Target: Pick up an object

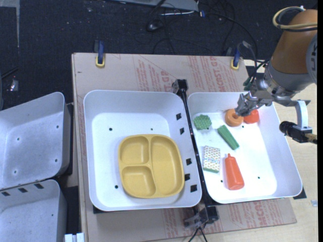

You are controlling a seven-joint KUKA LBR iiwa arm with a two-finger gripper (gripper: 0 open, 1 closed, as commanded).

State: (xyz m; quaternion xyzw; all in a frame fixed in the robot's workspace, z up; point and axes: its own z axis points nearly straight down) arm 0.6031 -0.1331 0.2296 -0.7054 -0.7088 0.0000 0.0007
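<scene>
The gripper (246, 107) is sitting low over the far end of the right bin (262, 185), at the end of the arm (295, 49) reaching in from the right. Grasp state: cannot tell from this view. Nothing is showing clearly between its tips.

Directly at the tips, an orange round piece (232, 117) is lying on the bin floor, and a red piece (252, 117) is lying just beside it on the right, partly hidden under the gripper. Whether the gripper is touching either one cannot be told.

Moving outward in the same bin: a green textured lump (202, 121) is resting to the left near the dividing wall; a green bar (228, 137) is lying at a slant just below the orange piece; a patterned pale block (211, 159) is sitting below that; an orange bottle (232, 171) is lying beside the block, cap pointing toward the far side.

In the left bin (101, 115), a yellow divided tray (151, 166) is lying flat, three compartments facing up.

Both bins are resting on a cardboard sheet (136, 69).
</scene>
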